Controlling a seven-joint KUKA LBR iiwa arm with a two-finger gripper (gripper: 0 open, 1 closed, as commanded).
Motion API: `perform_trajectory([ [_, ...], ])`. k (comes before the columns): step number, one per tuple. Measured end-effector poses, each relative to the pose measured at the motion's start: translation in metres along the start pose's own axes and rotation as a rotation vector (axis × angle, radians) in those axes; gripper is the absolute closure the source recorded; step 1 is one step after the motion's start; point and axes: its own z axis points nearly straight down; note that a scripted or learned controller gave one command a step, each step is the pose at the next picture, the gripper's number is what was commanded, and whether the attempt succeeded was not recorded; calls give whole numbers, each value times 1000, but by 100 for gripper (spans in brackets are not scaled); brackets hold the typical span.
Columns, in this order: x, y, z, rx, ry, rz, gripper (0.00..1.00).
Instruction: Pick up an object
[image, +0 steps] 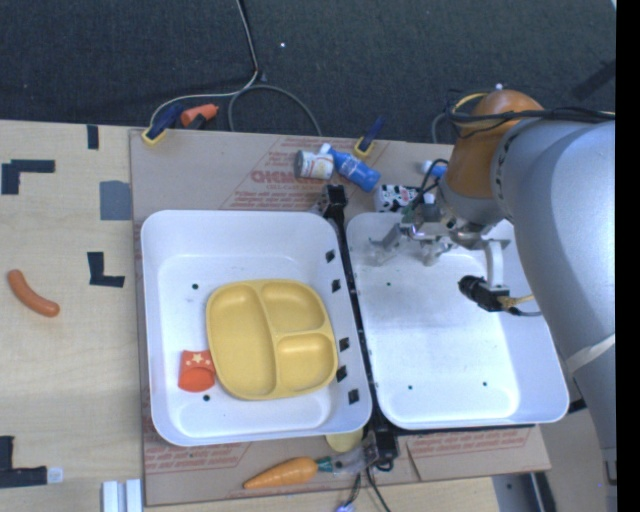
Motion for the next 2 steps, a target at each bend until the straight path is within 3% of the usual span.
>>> perform_trajectory([
  [1,24,-40,-1,1,-1,1,0],
  [2,15,5,0,2,1,-1,0],
])
